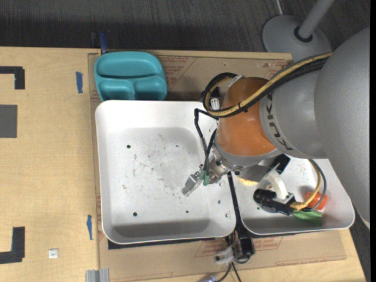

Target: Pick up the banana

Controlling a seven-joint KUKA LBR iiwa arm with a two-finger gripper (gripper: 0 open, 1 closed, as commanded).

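On a pale wooden bench (47,157) marked with black (14,78) and blue tape (79,82), two shallow white bins sit side by side, touching. Beyond the far edge is dark grey carpet (147,10) and the round grey foot of a stand (288,34). A teal plastic tray (129,75) with rounded compartments sits just behind the left bin (147,216).

The smooth grey arm (317,110) reaches in from the right and hides much of the right bin (341,216). Its glossy orange band (244,122) hangs over the seam between the bins, and a black and yellow cable (282,75) runs along it. The small metal gripper (191,184) points down and left, low over the scuffed floor of the left bin. How wide it is cannot be told, and nothing is seen in its grasp.

In the near right corner of the right bin lie a green object (306,216) and an orange object (319,201), partly hidden. Where the banana is cannot be told.
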